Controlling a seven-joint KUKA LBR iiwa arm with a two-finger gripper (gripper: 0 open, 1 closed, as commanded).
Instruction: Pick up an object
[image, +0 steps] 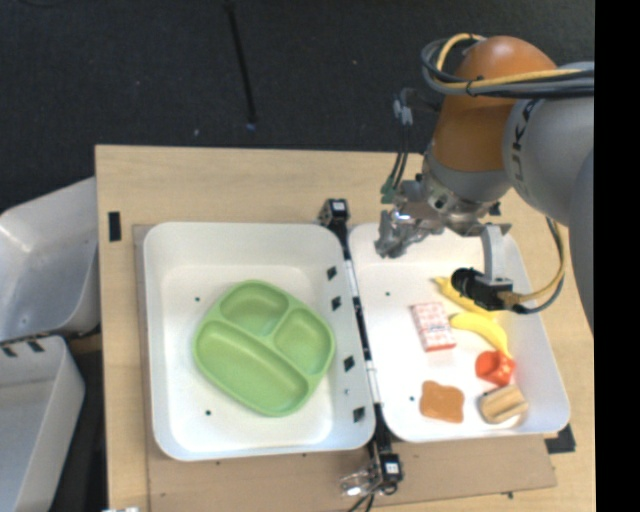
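Below the gripper (398, 236), whose finger opening cannot be made out, lie a banana (478, 322), small carton (432, 326), red piece (495, 367), brown piece (441, 401) and bread roll (502, 404); a green tray (262, 346) sits far leftward.

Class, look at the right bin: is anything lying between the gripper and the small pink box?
Nothing visible does. The gripper hangs over the right bin's far left corner; bare white floor lies between it and the pink box. The banana lies right of that line.
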